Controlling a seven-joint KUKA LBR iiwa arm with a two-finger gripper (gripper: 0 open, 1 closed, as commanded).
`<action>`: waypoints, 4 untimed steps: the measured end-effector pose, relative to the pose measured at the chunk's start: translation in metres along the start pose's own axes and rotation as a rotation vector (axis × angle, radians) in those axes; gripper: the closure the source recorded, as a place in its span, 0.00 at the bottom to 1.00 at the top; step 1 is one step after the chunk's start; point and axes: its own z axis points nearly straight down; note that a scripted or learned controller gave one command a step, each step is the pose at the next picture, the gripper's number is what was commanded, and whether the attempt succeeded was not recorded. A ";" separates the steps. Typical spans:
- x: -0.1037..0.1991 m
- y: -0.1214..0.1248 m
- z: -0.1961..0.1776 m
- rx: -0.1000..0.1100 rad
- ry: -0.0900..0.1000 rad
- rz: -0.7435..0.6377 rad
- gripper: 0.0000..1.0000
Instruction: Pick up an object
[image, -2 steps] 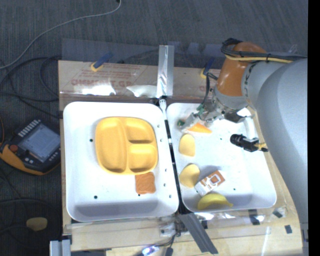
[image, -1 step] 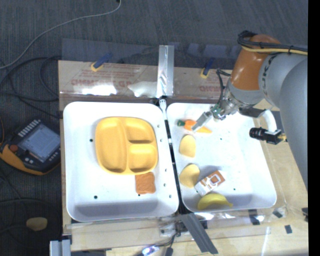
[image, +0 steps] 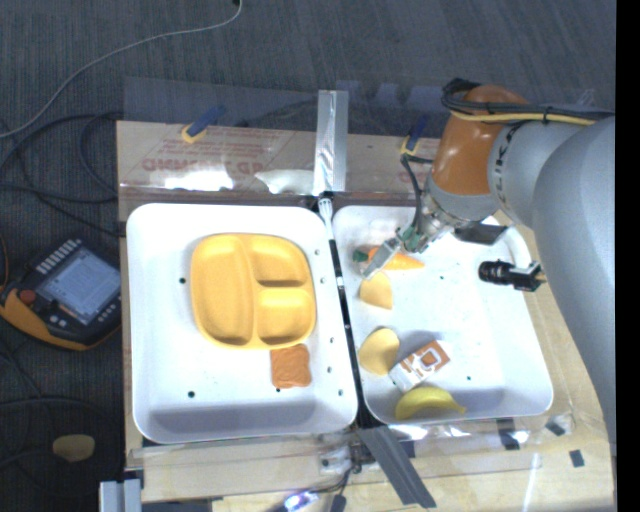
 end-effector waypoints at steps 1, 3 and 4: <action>-0.001 0.004 -0.011 -0.015 -0.012 -0.002 1.00; 0.008 -0.078 -0.103 -0.012 -0.002 -0.207 1.00; 0.054 0.007 -0.092 -0.009 0.001 0.156 1.00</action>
